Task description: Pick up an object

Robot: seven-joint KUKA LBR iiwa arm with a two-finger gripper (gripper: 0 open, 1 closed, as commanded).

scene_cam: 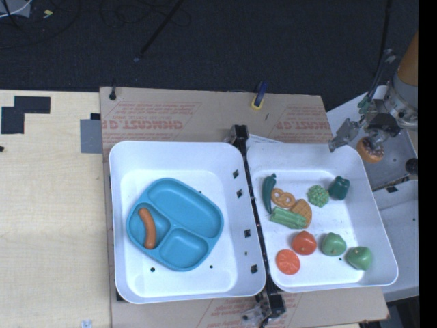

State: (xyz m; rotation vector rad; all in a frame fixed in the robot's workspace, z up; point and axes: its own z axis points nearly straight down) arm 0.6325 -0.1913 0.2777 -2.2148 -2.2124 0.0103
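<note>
The gripper (367,141) hung above the far right corner of the right bin (382,238), with a small orange round piece (373,151) just under it. Whether it was open or clamped on that piece could not be told. If not, the pick was still to do. The broccoli (317,195), tomato (304,242) and green pepper (339,188) lay in that bin.

Illumination is even and diffuse, from overhead. The left bin (130,279) and right bin (321,162) read bright white, wall detail retained. The blue tray (188,214) carries a soft sheen. The toy vegetables (332,243) cast faint, short shadows. Beyond the surface's (48,217) far edge the background is underexposed. Focus is soft overall; fine detail is coarse.
</note>
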